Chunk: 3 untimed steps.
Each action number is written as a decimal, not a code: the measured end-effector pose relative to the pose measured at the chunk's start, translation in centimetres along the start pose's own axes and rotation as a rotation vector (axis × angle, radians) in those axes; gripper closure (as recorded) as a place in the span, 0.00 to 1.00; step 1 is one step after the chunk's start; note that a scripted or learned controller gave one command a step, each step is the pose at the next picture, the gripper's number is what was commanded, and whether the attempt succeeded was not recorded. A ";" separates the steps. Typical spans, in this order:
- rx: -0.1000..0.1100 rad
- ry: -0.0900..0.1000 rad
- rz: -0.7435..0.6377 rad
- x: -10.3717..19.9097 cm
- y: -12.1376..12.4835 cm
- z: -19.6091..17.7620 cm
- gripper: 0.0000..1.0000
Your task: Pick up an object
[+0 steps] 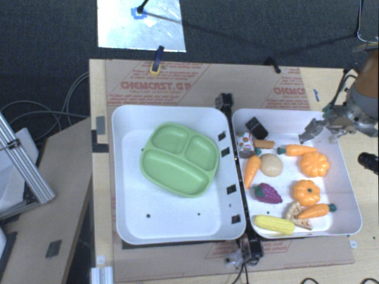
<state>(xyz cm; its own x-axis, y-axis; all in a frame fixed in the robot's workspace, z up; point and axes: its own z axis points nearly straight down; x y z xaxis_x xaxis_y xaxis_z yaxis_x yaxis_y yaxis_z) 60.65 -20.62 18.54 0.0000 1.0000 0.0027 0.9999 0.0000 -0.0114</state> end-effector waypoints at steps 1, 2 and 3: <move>-0.013 -0.003 -0.003 0.1 0.3 -0.8 0.00; -0.008 -0.002 -0.002 0.5 -0.5 4.9 0.00; -0.011 -0.003 -0.002 0.5 -0.4 10.1 0.00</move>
<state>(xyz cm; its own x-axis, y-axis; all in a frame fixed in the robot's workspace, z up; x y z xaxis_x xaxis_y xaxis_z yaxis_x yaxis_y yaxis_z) 60.17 -20.06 8.49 -0.0016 1.0000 -0.0001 1.0000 0.0016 -0.0002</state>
